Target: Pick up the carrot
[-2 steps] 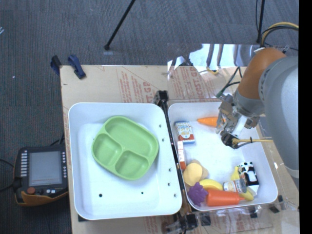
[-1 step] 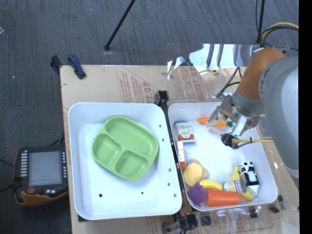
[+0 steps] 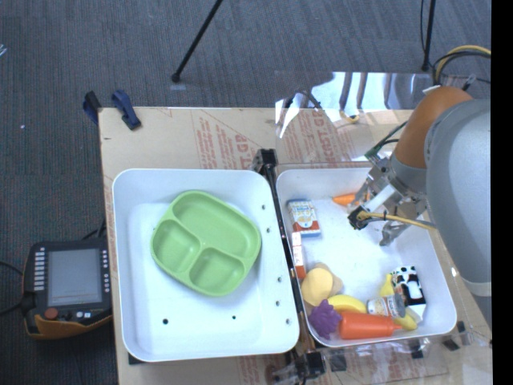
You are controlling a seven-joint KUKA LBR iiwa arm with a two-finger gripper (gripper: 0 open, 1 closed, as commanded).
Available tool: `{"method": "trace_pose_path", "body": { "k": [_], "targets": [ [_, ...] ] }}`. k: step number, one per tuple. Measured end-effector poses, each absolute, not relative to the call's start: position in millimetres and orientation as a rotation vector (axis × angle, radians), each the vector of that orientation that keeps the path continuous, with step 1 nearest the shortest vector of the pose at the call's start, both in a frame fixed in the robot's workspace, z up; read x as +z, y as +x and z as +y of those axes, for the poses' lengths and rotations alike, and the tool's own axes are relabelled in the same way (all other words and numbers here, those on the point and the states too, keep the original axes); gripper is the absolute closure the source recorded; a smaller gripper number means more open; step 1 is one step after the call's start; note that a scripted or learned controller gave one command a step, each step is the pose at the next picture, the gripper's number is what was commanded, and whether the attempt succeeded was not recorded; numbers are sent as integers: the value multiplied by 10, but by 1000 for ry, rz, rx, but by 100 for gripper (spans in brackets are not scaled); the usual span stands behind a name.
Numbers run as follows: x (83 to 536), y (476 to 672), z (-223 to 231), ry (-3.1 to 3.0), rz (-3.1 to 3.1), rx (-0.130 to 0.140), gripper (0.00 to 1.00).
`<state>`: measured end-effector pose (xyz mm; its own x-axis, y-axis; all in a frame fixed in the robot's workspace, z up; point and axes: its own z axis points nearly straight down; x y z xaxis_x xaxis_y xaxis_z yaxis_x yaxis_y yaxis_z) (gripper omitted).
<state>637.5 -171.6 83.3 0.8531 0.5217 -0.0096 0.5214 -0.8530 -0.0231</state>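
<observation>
Hovering over the upper part of the right bin (image 3: 443,275), the claw (image 3: 373,224) is in the approach step; I cannot tell if it is apart or together, and nothing shows in it. The carrot (image 3: 369,325) lies at the bin's near edge, touching the purple grapes (image 3: 325,318) and the banana (image 3: 349,303). The next move should lower toward it.
</observation>
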Motion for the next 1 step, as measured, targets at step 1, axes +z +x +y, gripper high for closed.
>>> {"method": "trace_pose_path", "body": {
  "k": [1],
  "targets": [
    [854,6307,-1597,-3117,-322,13,0]
  ]
}}
